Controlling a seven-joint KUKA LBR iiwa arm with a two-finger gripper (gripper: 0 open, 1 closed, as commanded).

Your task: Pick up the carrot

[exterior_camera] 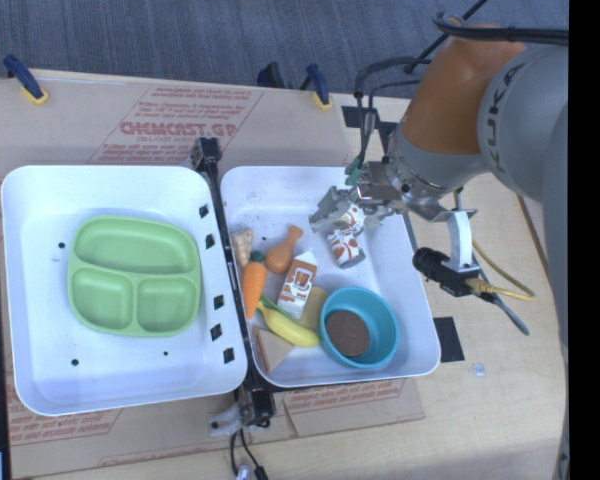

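The carrot (252, 284) lies in the right bin (280, 183), close along its left wall, orange body running roughly from 12 to 6 o'clock with a small green top at the 12 end. Crowding it: a drumstick (283, 251) just at its 1 o'clock, a small carton (298, 284) at 3 o'clock, a banana (288, 328) at 5 o'clock, and a pale piece of food (242, 244) at 12 o'clock. Farther out at 4 o'clock sits a blue bowl (360, 330). The left bin (25, 268), at the carrot's 9 o'clock, holds a green divided plate (135, 273).

The gripper (342, 213) hangs over the right bin's upper right part, well apart from the carrot at its 2 o'clock, above a red-and-white packet (347, 246). Whether the fingers are wide or narrow I cannot tell; nothing is seen between them.

The step in hand looks like the approach. To do it well, the gripper should travel toward 8 o'clock, turn so the fingers close across the carrot's narrow width, and come down on its middle, where carton and bin wall leave the least room; a descent too far toward 3 o'clock would likely catch the carton or drumstick instead.
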